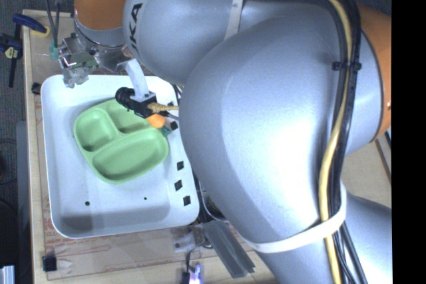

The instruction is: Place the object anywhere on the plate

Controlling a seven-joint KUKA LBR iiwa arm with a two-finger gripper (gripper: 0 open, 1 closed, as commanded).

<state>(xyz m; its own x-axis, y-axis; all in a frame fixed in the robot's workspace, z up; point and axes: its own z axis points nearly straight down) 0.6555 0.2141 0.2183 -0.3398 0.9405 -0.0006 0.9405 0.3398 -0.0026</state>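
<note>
Arm (279, 110): smooth, matte grey casing, bulging in rounded shells, is taking up the right and centre of the camera view. A glossy orange band is sitting above the wrist at upper left, with white straps and black and yellow cables running over the shells.

Table (34, 169): pale, wood-toned board, showing along the left edge.

Bin (113, 209): shallow white plastic with rounded corners and a faintly speckled floor is lying on the table at left. Its right wall is passing under the arm.

Plate (126, 156): soft green, matte and rounded, divided by raised ridges into three compartments, is resting at a slant on the bin floor.

Claw (72, 68): bare metal, angular, is hanging over the bin's upper-left corner, well apart from the plate's centre. Cannot tell whether it is apart or together.

Orange object (156, 121): small, rounded lump, is lying at the plate's upper-right rim. Cannot tell whether it is touching the rim or sitting just beside it.
</note>
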